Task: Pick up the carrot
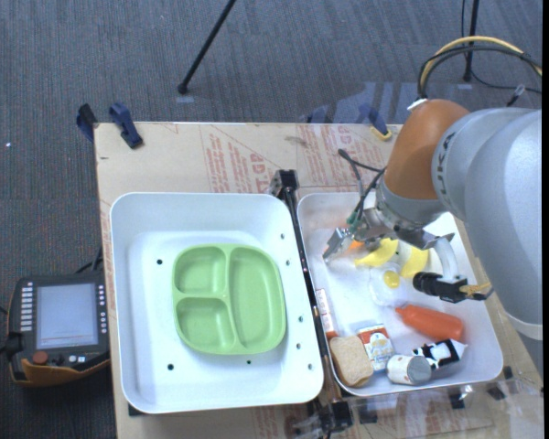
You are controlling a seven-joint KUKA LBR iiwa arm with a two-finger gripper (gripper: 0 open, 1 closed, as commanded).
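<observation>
Bread slice, front of right bin; carrot behind. Gripper apparently open, empty: approach carrot's middle squarely.

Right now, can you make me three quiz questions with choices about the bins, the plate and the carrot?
1. Where is the carrot?
A. in the right bin
B. on the green plate
C. on the floor

2. How many compartments does the green plate have?
A. two
B. three
C. five

3. What is the carrot doing?
A. hanging from the gripper
B. standing upright
C. lying flat, apart from the gripper

Answers: 1 A, it rests in the right bin among other items. 2 B, its ridges mark out three sections. 3 C, it lies below the gripper, untouched.
</observation>
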